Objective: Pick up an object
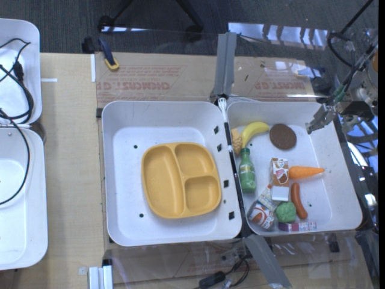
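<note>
Here, the gripper (319, 120) is seen poised over the right bin's (346, 179) far corner, nothing visibly held; its opening cannot be told. An approach is judged underway; the nearby brown cookie (283, 136) awaits a descent.

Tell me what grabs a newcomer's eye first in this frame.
Likely the yellow plastic three-compartment tray, alone in the middle of the left white bin. Next, the clutter of toy food in the right white bin: a yellow banana, a round brown cookie and an orange carrot. The gripper hangs over that bin's far right corner.
</note>
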Tool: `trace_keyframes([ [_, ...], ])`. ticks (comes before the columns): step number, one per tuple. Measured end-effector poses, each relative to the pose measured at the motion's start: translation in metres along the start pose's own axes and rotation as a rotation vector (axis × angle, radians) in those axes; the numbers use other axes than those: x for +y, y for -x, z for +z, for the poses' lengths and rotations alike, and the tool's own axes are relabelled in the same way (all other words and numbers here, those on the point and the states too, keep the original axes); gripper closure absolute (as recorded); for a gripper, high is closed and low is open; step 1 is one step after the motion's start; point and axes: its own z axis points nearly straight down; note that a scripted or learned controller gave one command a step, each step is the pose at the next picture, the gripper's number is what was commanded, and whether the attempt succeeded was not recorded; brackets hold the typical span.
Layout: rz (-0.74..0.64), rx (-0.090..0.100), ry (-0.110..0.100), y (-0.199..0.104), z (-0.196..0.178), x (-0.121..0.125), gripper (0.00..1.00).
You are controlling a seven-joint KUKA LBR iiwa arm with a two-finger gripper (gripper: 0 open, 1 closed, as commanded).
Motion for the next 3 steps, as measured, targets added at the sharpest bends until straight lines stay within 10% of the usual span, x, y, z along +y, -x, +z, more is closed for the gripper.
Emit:
trace_keyframes([
  [1, -0.145, 0.001, 0.001, -0.006, 0.141, 0.015, 0.00],
  [2, -0.236, -0.003, 0.011, -0.018, 0.194, 0.073, 0.00],
  [3, -0.233, -0.007, 0.014, -0.016, 0.185, 0.074, 1.00],
])
